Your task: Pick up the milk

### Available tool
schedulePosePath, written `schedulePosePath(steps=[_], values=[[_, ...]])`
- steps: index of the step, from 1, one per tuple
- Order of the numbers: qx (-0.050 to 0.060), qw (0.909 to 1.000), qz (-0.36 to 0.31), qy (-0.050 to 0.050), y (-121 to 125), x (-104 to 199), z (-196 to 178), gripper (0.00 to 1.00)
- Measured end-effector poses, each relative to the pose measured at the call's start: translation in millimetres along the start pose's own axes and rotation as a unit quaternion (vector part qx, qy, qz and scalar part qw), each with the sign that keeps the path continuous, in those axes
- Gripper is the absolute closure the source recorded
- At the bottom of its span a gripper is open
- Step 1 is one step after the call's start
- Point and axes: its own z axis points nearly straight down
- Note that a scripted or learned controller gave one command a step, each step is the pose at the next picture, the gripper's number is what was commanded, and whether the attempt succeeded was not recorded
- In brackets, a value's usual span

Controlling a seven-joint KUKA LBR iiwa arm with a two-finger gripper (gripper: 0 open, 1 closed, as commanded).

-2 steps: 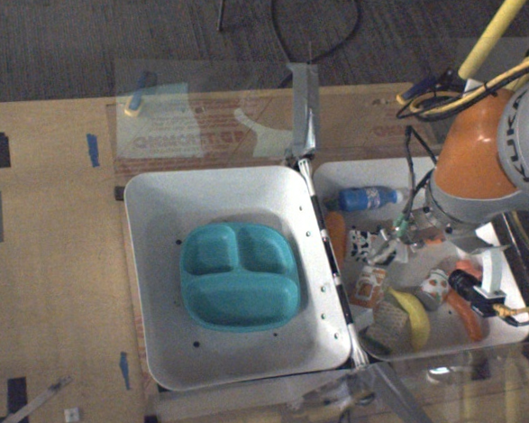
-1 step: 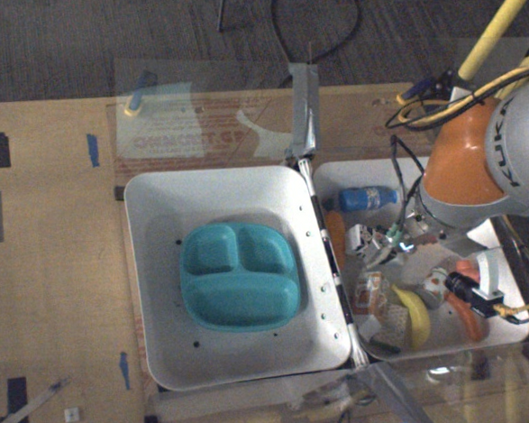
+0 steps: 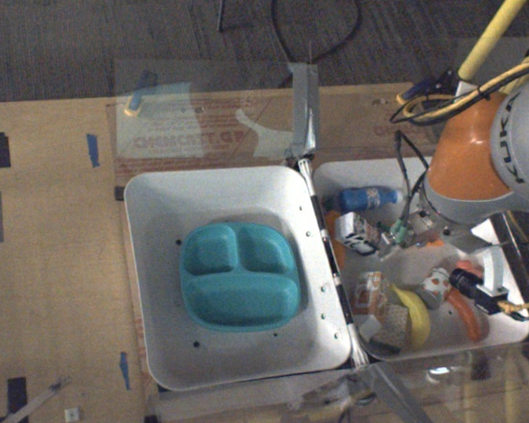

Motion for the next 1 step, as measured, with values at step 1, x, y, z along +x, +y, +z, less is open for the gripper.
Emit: schedulePosePath(steps=[1], values=[[0.0,0.9979,-0.065,-0.001,9.3,-92.6,7.7,1.0]])
